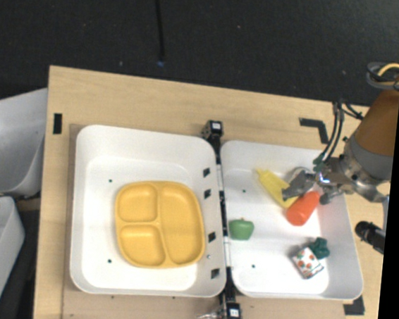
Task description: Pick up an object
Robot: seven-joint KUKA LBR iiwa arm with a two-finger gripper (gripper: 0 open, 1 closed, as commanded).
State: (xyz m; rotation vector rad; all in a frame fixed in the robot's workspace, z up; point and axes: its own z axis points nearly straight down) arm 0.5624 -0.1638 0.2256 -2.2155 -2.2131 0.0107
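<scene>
In the right bin [328,285] lie an orange carrot-like piece [302,208], a yellow banana-like piece [270,185], a green pepper [240,228] and a small white block with a teal top [309,259]. My gripper [313,186] hangs over the upper end of the orange piece, just right of the yellow one. Its fingers [298,180] stand open, one on each side of the orange piece's tip. Whether they touch it I cannot tell. Nothing is lifted.
The left bin [101,152] holds a yellow divided plate [159,223]. A divider with black clips [219,193] runs between the bins. The arm's orange band [382,125] rises at the right edge. Bare white floor shows in the right bin's near left part.
</scene>
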